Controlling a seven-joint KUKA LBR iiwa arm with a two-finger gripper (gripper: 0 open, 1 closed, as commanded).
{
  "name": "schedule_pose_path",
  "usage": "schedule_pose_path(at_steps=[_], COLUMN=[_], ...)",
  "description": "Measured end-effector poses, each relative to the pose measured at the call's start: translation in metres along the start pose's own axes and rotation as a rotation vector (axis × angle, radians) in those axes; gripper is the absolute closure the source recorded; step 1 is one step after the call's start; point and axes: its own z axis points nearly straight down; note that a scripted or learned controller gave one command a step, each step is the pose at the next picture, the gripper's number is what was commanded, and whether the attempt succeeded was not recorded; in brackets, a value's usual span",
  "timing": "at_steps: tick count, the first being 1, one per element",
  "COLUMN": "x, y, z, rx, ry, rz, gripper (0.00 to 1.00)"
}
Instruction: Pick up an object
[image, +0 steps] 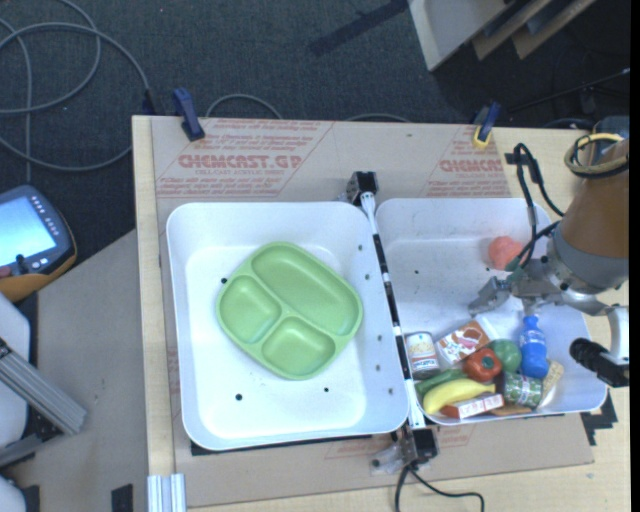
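My gripper (497, 293) hangs low over the middle of the right bin (440, 235). It sits just below a pinkish-orange ball (502, 249) and just above the pile at the bin's front. That pile holds a blue bottle (533, 346), a red tomato (483, 365), a green pepper (506, 352), a banana (453, 392), a small white can (422, 351), a white-and-red packet (461, 343), a flat red box (474, 406) and a green bottle (521, 389). Nothing visibly sits in the gripper.
The left bin (200, 330) holds a green divided plate (289, 309). A black clip (363, 184) sits at the back where the bins meet. The grey arm with its orange band (600, 212) covers the right bin's right side. Cables (528, 170) run along the bench there.
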Motion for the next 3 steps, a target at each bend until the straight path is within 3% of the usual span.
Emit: schedule_pose_path(at_steps=[1, 2, 3], x=[-0.041, -0.048, -0.052], y=[0.087, 0.124, 0.124], z=[0.045, 0.043, 0.031], rx=[-0.014, -0.003, -0.014], ry=[-0.003, 0.012, -0.002], rz=[-0.004, -0.006, -0.005], gripper=[0.00, 0.00, 1.00])
